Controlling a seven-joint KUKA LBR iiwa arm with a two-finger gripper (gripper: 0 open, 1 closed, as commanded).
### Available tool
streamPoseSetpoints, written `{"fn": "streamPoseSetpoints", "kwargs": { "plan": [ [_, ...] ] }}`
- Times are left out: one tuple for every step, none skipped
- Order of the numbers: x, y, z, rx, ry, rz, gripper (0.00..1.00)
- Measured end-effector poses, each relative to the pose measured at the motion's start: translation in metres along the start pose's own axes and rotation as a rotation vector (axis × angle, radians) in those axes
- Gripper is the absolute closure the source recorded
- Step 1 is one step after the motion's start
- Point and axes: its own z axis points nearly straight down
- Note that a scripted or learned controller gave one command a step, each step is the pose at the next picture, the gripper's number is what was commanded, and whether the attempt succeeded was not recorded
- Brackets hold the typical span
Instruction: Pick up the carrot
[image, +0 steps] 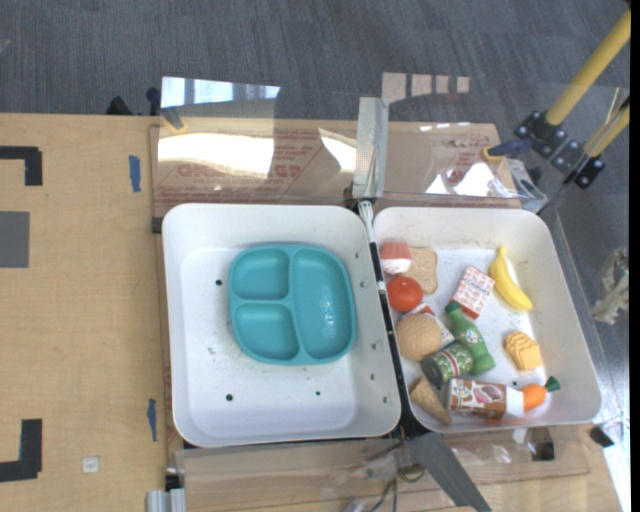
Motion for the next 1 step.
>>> {"fn": "streamPoseSetpoints", "kwargs": {
  "plan": [
    [-0.0019,-0.0011,-0.0113,0.005,-0.007,0.003,1.0]
  ]
}}
